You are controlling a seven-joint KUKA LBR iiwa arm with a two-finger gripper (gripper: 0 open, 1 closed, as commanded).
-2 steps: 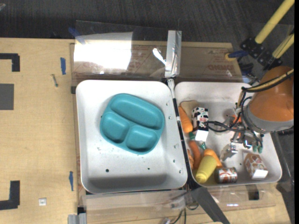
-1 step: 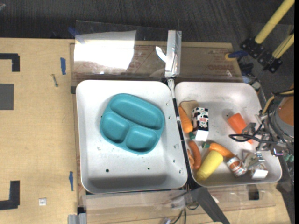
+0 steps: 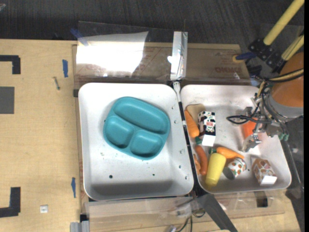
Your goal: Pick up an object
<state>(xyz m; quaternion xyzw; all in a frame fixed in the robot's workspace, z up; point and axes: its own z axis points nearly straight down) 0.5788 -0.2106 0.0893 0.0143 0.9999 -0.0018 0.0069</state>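
Note:
The right bin holds several small toys. An orange carrot lies beside a black-and-white spotted block, with a white cube just below the block. Nearer the front lie a yellow cylinder, a spotted round piece and a patterned box. My gripper hangs low over the right side of this bin, with cables around the wrist. A small orange object sits right at the gripper; whether it is held is unclear.
The left bin carries a teal divided plate. A ridge where the two bin rims meet separates them. Clear plastic sheeting lies behind the bins. Yellow poles stand at the back right.

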